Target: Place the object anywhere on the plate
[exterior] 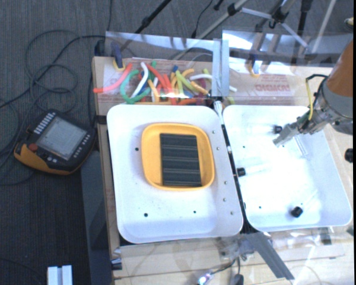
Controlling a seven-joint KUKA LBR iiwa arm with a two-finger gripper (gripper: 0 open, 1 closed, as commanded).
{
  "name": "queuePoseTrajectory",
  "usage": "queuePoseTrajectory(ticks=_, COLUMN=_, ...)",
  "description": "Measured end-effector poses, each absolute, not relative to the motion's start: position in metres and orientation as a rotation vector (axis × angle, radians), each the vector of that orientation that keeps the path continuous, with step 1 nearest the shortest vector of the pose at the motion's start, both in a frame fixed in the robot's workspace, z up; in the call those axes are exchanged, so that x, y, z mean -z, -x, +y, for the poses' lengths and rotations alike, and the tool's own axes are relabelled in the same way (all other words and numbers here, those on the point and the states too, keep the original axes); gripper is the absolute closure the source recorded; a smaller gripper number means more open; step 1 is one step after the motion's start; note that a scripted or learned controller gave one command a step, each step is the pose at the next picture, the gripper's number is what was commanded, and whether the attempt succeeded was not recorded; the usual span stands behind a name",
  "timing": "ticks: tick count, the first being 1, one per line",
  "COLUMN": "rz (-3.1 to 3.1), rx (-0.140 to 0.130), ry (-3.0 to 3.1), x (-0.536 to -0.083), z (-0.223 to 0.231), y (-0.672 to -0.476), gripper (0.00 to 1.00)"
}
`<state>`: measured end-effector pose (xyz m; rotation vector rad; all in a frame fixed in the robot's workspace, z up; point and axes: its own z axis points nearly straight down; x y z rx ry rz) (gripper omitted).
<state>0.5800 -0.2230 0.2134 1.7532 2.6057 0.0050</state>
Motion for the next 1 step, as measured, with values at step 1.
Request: queuePoseTrajectory(ticks=1, rz=2.606, rx=-0.005, ry=-1.753, x=-0.2134, z=-0.2230, y=-0.5800, gripper=0.00)
